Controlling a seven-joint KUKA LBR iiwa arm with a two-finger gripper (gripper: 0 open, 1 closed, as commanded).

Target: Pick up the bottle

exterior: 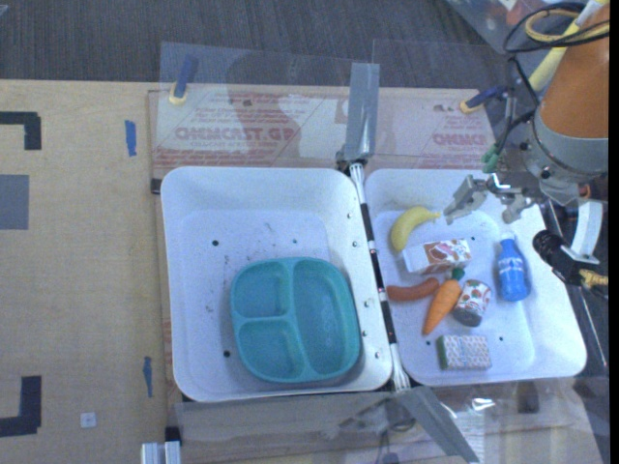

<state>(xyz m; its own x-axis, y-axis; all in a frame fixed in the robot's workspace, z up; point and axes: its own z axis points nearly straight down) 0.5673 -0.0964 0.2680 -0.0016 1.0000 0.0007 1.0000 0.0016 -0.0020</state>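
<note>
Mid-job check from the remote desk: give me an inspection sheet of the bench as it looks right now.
Surface: two shallow white bins, left bin and right bin, side by side on a cardboard-covered bench.
Job's things: small blue plastic bottle with a white cap lies in the right bin, near its right side, not gripped.
Clutter: teal divided tray in the left bin; yellow banana, red-and-white carton, red sausage, orange carrot, small can and green-edged box in the right bin.
Grippers: two-finger gripper open, above the right bin's far edge, holding nothing.
Cables: yellow and black cables behind the arm.
Surroundings: grey carpet.
</note>
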